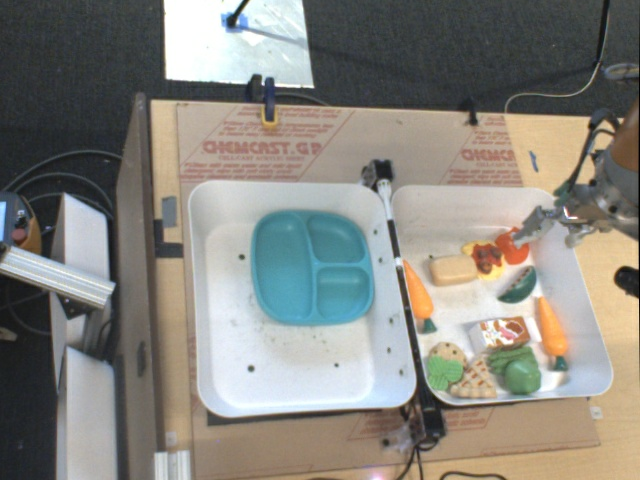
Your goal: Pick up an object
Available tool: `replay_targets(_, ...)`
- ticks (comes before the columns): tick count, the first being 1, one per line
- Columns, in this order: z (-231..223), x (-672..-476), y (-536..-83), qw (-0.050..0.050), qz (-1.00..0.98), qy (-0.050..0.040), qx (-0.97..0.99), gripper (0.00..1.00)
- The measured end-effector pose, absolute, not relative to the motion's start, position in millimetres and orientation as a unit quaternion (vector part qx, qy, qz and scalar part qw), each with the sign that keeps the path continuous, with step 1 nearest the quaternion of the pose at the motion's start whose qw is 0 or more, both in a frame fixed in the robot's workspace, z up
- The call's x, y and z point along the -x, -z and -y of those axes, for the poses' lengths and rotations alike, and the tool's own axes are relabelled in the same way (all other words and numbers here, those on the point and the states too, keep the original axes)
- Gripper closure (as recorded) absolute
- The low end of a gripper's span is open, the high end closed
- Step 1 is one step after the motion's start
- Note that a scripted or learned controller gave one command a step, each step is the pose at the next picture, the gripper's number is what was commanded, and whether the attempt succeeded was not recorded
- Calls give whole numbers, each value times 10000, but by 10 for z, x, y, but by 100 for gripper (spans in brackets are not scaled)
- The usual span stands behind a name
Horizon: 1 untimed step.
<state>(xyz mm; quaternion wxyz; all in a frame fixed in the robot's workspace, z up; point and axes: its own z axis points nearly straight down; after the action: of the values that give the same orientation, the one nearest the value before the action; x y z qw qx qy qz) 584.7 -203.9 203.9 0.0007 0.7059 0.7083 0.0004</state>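
left bin (225, 268): white moulded plastic, smooth, dull sheen; dark specks and scuffs on the floor.
right bin (440, 218): same white plastic, cleaner floor.
teal plate (311, 267): plastic, three compartments, smooth, satin finish.
desk (330, 138): brown corrugated cardboard sheet, matt, red print across it.
toy carrots (418, 293): orange plastic, slightly glossy, green tops.
toy foods, 5 o'clock of right bin (497, 363): coloured plastic, some ridged like waffle, some smooth.
sheet at 12 o'clock (238, 28): silvery, crinkled, foil-like, reflective.
floor (70, 48): dark, rough, carpet-like weave.
rail at 9 o'clock (55, 276): extruded metal, brushed grey.
gripper (540, 223): grey metal, matt.
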Motion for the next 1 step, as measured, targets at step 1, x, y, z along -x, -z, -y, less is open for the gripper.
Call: replay_targets(1,1989,-6274,-988,50,-7082,-26,-7060,0)
